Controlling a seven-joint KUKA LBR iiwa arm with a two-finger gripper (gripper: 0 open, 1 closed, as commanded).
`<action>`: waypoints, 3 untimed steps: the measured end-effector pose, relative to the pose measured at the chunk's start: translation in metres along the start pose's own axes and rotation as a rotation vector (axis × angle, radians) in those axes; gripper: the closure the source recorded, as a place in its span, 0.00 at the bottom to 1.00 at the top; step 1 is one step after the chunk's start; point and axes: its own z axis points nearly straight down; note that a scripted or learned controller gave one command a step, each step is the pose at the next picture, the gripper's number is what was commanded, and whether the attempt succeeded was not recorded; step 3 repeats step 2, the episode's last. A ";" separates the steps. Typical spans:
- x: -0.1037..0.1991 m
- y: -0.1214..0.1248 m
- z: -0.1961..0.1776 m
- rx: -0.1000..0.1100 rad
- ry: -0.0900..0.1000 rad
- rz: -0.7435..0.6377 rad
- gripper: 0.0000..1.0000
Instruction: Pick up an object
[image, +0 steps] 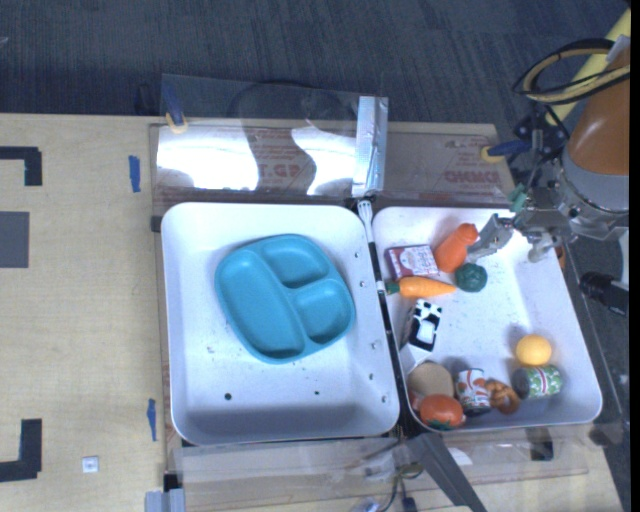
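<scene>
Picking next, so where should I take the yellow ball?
Take the yellow ball across its middle, coming straight down. It is round, so any axis works, and it sits apart from the green can below it. Closing left to right likely avoids that can.

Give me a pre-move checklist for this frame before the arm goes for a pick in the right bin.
1. Gripper over the right bin: ok, it is above the bin's upper right part.
2. Object between the fingers: cannot tell, the view is too small there.
3. Target close by: ok, the green ball and the orange piece lie just left of the gripper.
4. Room around the target: not ok, the ball touches the carrot and sits close to the red packet.
5. Easier target: ok, the yellow ball lies apart, just above the green can.
6. Left bin: ok, it has the blue tray.
</scene>
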 end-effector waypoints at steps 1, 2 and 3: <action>0.000 0.001 -0.011 -0.003 -0.001 0.000 1.00; 0.023 0.019 -0.062 -0.006 -0.001 0.183 1.00; 0.023 0.019 -0.062 -0.006 -0.001 0.183 1.00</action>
